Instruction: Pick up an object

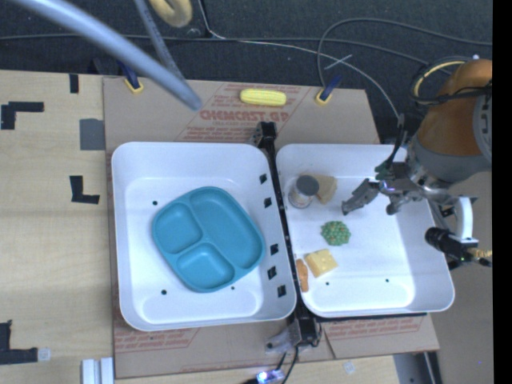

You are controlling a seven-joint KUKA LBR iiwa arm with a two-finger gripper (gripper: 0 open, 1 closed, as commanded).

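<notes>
My gripper [374, 201] hangs over the right side of the right white bin [416, 294], its two dark fingers spread open with nothing between them. To its left in that bin lie a green bumpy ball [336, 233], a pale yellow wedge [322, 262], a small orange piece [302, 274] by the left wall, and a grey can [304, 191] beside a tan lump [325, 187]. The green ball is a short way below and left of the fingertips.
The left bin [132, 238] holds a blue divided plate [208, 238]. A yellow banana-like toy [262, 97] lies on the cardboard behind the bins. A grey bar [104, 34] crosses the upper left. Cables run behind the right bin.
</notes>
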